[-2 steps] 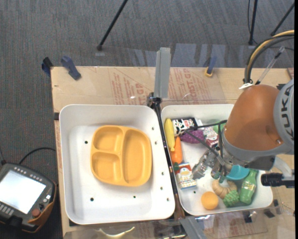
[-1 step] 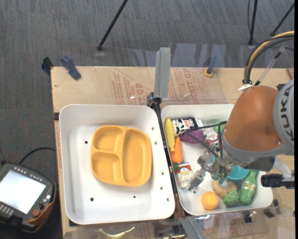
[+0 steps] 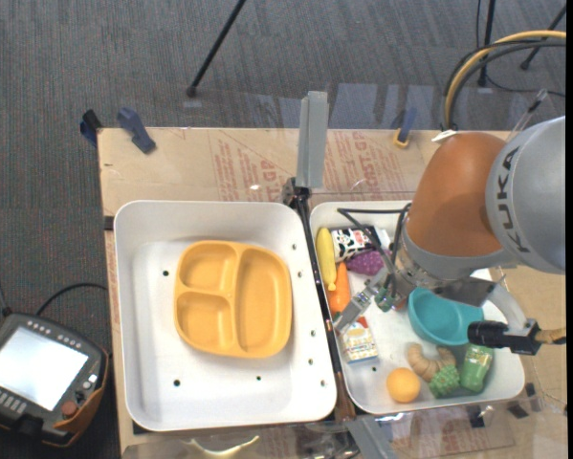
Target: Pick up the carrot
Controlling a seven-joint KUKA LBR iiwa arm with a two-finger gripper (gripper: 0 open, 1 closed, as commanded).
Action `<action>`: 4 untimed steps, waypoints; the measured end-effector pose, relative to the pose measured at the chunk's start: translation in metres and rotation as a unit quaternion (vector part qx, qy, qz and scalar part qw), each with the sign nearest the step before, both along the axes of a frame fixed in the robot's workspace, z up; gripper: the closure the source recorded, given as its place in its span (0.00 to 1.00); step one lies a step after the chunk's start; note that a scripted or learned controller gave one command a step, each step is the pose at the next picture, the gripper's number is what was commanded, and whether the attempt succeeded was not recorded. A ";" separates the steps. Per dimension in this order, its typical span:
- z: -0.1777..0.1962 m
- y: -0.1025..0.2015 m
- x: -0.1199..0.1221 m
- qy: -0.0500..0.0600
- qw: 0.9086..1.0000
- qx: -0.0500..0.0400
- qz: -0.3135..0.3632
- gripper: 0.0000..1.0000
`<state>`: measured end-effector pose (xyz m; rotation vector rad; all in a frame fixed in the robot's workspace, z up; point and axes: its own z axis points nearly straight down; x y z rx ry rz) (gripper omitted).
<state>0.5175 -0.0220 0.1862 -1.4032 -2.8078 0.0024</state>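
Note:
The carrot [image 3: 339, 293] is a short orange piece lying against the left wall of the right bin [image 3: 516, 376], just below a yellow banana [image 3: 325, 256]. My gripper [image 3: 361, 308] hangs low over the bin, right beside the carrot's lower right end and above a small carton [image 3: 360, 341]. I cannot make out whether it touches the carrot. The grey and orange wrist [image 3: 458, 208] covers the back right part of the bin.
The left bin [image 3: 143, 352] holds a yellow divided plate [image 3: 233, 297]. The right bin is crowded: a cow-print carton [image 3: 348, 243], purple grapes [image 3: 366, 262], a teal bowl [image 3: 439, 317], an orange [image 3: 403, 385], a green can [image 3: 475, 367] and other small toys.

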 end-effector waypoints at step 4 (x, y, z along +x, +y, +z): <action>0.003 0.004 0.046 -0.003 0.997 0.002 -0.076 0.00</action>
